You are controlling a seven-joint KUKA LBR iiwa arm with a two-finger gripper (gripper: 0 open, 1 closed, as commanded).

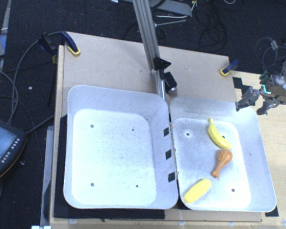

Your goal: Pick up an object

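A: Bench top, pale wood (118, 65), on a dark floor. Count the bins.

B: Two shallow white plastic bins side by side: left bin (74, 129), right bin (254, 150).

A: Contents?

B: Three objects, all in the right bin. One curved yellow toy banana (217, 135) toward the back. One brown toy drumstick (221, 162) just in front of it. One oblong yellow piece (197, 190) near the front left corner.

A: Arm pose?

B: Arm enters at upper right, cut off by the frame edge. The black two-finger gripper (257, 103) hangs over the right bin's far right corner, fingers spread apart, nothing between them, well apart from all three objects.

A: Unclear items?

B: The oblong piece's identity is hard to make out.
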